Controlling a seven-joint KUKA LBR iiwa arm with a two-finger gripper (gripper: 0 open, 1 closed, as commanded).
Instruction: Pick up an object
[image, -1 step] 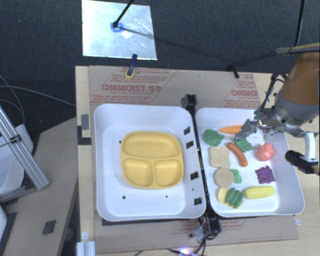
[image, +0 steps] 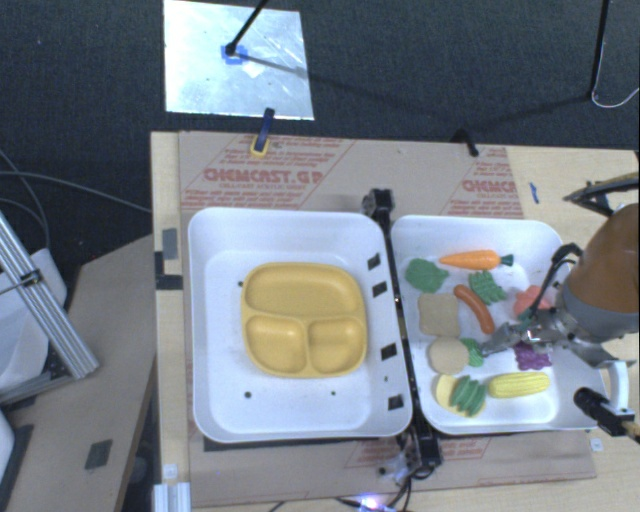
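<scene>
So, quick rundown with the yellow plate as the anchor:

Yellow plate (image: 303, 319): three compartments, sitting flat in the middle of the left bin (image: 215, 300).
Right bin (image: 545, 238): just right of the plate's bin, touching it along the middle divider; all the toy food is in here.
Carrot (image: 470, 259): far end of the right bin, lying sideways.
Broccoli (image: 426, 274): just left of the carrot, on the side nearer the plate.
Sausage (image: 474, 306): right of the beige slice (image: 438, 314), tilted.
Round bun (image: 447, 354): below the beige slice.
Corn (image: 517, 384): near edge of the right bin, lying flat, right of a green pod (image: 467, 396).
Purple grapes (image: 533, 355): just above the corn, right by the fingertips.
Gripper (image: 497, 342): low over the right bin between sausage and corn. Fingers look pinched together, nothing clearly between them, though it's kinda blurry there.
Arm (image: 610, 280): comes in from the right, well away from the plate.
</scene>
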